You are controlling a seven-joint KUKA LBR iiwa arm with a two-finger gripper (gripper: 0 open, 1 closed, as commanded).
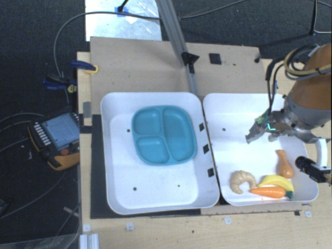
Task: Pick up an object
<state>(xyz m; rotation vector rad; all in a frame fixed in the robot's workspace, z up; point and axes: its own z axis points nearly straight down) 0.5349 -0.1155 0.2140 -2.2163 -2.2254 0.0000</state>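
In the right bin point(228, 113) several toy foods lie near the front: a tan croissant point(243, 180), a yellow banana point(277, 181), an orange carrot point(268, 192) and an orange-brown drumstick point(283, 164). My gripper point(255, 134) hangs over the middle of the right bin, behind and slightly left of the foods, pointing down and left. Nothing shows between its dark fingers, and their spacing is too small to read. The arm's grey and orange body fills the right edge above it.
The left bin point(119, 191) holds a blue divided plate point(163, 135). A grey pole point(174, 25) slants across the bench at the back. Clamps and a handheld controller point(56, 139) lie on the floor to the left.
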